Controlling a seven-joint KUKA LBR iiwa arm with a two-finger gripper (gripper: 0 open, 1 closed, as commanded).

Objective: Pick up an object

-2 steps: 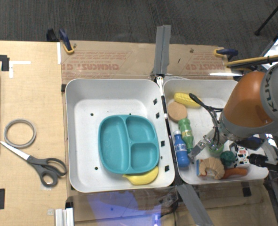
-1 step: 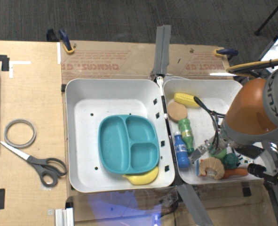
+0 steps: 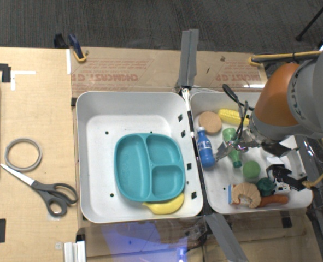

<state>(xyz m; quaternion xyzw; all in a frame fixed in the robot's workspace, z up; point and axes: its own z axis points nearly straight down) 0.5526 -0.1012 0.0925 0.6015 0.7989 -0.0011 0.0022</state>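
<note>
The right bin (image 3: 216, 203) holds several toys. A blue bottle (image 3: 205, 147) lies near its left wall, with a tan round piece (image 3: 210, 122) and a yellow corn cob (image 3: 230, 115) behind it. My gripper (image 3: 228, 148) hangs low in the bin's middle, just right of the blue bottle and touching or just over a small green bottle (image 3: 236, 158). Nearer the front are a green ball (image 3: 251, 170), a teal piece (image 3: 265, 186), a bread-like toy (image 3: 245, 194) and an orange carrot (image 3: 272, 200). Nothing is visibly lifted.
The left bin (image 3: 90, 119) holds a teal divided plate (image 3: 149, 166) with a yellow banana (image 3: 166, 205) under its front edge. Scissors (image 3: 43, 190) and a tape roll (image 3: 23, 153) lie on the bench at the left. The arm's orange band (image 3: 276, 100) covers the right bin's far right.
</note>
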